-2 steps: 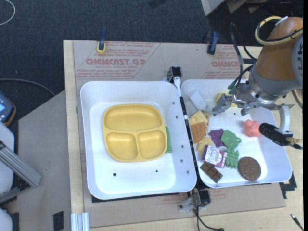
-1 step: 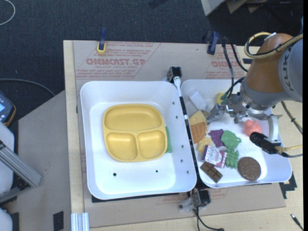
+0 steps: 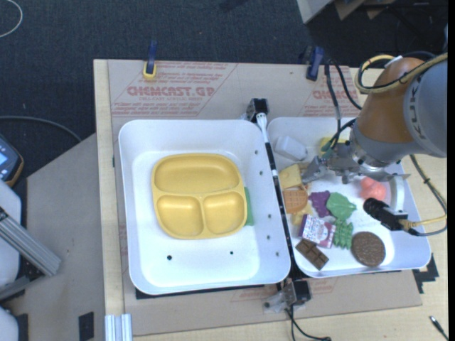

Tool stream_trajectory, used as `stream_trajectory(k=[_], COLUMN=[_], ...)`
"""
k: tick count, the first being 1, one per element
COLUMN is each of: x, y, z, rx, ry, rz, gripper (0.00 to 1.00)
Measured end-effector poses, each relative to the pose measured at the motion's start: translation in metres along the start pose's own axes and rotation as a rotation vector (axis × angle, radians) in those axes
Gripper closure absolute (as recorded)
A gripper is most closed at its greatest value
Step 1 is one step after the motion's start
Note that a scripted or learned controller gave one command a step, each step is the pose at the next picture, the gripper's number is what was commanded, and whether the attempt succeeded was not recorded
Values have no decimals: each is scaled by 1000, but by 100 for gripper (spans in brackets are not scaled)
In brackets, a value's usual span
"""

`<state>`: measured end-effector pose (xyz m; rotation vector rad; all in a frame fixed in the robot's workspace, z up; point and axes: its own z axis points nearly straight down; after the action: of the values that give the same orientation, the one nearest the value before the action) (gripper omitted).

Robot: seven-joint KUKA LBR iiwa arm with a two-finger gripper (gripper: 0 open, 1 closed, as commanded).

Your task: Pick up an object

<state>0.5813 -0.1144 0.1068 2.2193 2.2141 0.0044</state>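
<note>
While the arm (image 3: 398, 112) is reached in from the right, its gripper (image 3: 340, 168) is seen low over the right bin (image 3: 419, 251), above a clutter of small objects (image 3: 328, 219); whether anything is held cannot be told. A yellow divided tray (image 3: 199, 194) is seated in the left bin (image 3: 135, 212)

Even, fairly bright light falls from overhead. The white bins (image 3: 192, 275) look nearly washed out, with soft glare on the yellow tray (image 3: 197, 194). Shadows are faint and short. The dark floor (image 3: 71, 20) stays dim. Focus is slightly soft throughout.
</note>
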Motion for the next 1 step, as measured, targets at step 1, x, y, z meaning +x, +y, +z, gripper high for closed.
stream_trajectory(k=[1], x=[1], y=[-1], z=[-7], rx=[2], ry=[0], rz=[0], gripper=[100])
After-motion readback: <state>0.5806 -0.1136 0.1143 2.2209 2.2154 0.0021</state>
